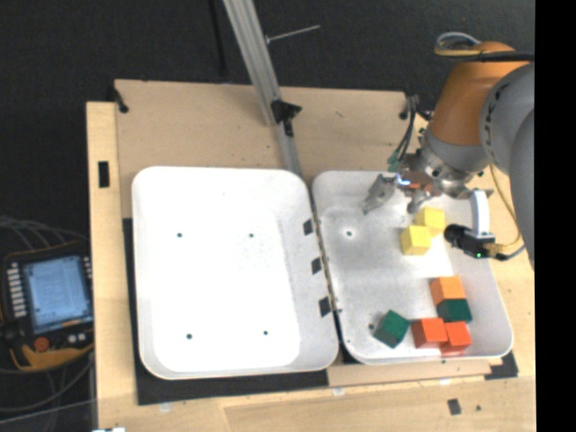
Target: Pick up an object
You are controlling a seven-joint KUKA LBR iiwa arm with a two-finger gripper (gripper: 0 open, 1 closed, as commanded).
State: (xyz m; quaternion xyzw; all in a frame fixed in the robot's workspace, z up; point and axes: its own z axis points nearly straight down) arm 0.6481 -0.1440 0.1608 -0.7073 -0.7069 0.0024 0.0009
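Note:
My gripper point(396, 196) hangs over the back part of the right bin point(360, 268), fingers spread open with nothing between them. Just right of and below it lie two yellow blocks point(433, 219) point(415, 239), close together. Toward the bin's front right sit an orange block point(447, 289), a dark green block point(454, 310) and two more orange blocks point(430, 331) point(457, 335). Another green block point(391, 328) rests near the front edge. The grey wrist with its orange band point(463, 106) comes in from the upper right.
The left bin point(153, 241) lies beside the right one, joined by small clips point(317, 264). A slanted metal pole point(256, 52) rises behind the bins. A handheld control pendant point(49, 295) sits off the bench at far left.

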